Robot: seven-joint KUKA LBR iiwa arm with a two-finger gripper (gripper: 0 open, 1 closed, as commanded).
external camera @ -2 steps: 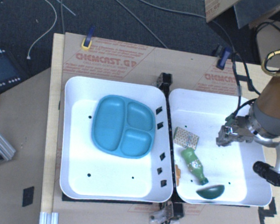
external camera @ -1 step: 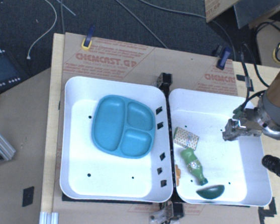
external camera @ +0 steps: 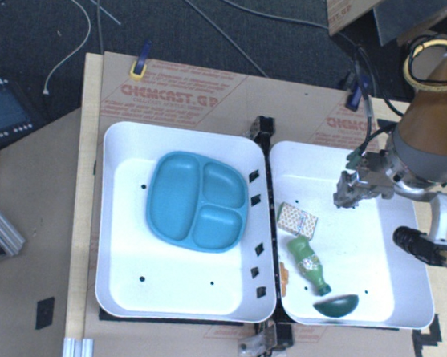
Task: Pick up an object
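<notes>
The gripper (external camera: 349, 193) sits in the upper right of the frame, over the upper part of the right bin (external camera: 401, 309), at the end of the grey arm (external camera: 436, 127) with its orange band. The view looks down on it at a slant, and whether it is released or clenched I cannot tell; nothing can be made out in its grasp, and it looks to hang above the bin floor rather than touch it, though its height is hard to judge from here.

By that reading the task is in the approach step: no object is lifted, and all of them lie on the bin floor. The nearest candidate is the small patterned packet (external camera: 297, 221), down and to the left of the gripper, near but apart from it. Just below the packet lies the green bottle (external camera: 310, 265), slanting towards the lower right. Past its lower end, close to the bin's lower rim, rests the dark green bowl-like piece (external camera: 335, 306). A thin orange strip (external camera: 283, 278) lies along the bin's left wall.

The next move calls for a shift down-left in the frame to centre over one object, then a descent. The bottle offers a narrow body to close across

Further left, in the left bin (external camera: 116, 265), lies a blue divided plate (external camera: 198, 201), well apart from the gripper
</notes>
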